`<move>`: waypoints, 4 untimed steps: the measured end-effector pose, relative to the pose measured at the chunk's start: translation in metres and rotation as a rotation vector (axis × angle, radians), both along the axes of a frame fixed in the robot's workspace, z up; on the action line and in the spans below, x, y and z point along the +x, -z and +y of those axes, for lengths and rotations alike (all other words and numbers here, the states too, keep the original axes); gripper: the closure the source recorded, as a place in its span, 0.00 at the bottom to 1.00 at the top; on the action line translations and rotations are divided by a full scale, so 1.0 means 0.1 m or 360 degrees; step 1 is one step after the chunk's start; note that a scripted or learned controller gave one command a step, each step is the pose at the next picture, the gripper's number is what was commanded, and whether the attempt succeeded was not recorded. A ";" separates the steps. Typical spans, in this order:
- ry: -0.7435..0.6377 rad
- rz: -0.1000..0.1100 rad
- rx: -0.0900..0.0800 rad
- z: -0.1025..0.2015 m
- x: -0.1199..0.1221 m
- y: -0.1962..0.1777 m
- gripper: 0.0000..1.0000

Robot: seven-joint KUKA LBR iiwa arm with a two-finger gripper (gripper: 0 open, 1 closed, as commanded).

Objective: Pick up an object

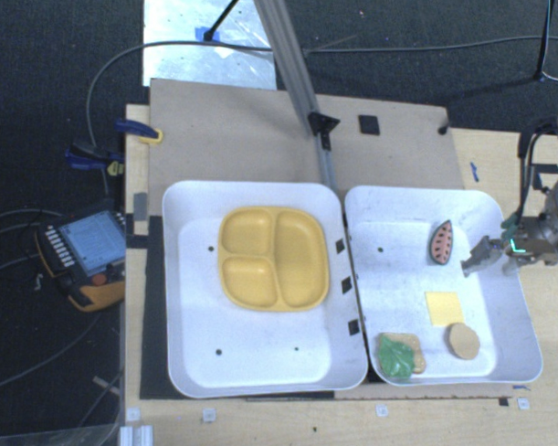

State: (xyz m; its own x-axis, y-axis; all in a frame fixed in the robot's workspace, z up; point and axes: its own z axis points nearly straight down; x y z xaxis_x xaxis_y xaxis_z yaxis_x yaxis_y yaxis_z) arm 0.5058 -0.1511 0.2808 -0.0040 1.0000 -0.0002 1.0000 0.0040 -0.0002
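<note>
The right bin [386, 294] holds a watermelon slice [441, 242] near its far right, a yellow cheese square [444, 308] in the middle, a round tan cookie [462, 341] below it, and a toast piece with green lettuce [400, 355] at the near left. My gripper [479, 256] hangs over the right bin's right side, just right of the watermelon slice, with nothing seen between its fingers. A yellow divided plate [273, 258] lies in the left bin [193, 342].
A grey pole [294, 67] slants down from the top to the gap between the bins. A handheld pendant [84, 256] and cables lie off the bench at left. Blue and yellow clamps [136, 130] grip the board's left edge.
</note>
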 end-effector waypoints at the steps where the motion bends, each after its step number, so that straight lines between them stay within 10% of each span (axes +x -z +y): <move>1: 0.0000 -0.0004 -0.0001 0.00 0.00 -0.01 0.00; 4: 0.0005 0.0002 0.0002 0.11 -0.06 1.29 0.00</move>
State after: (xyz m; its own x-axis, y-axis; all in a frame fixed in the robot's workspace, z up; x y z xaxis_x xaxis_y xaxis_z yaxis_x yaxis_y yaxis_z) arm 0.4995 -0.1402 0.1517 -0.0011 1.0000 0.0011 1.0000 0.0011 -0.0014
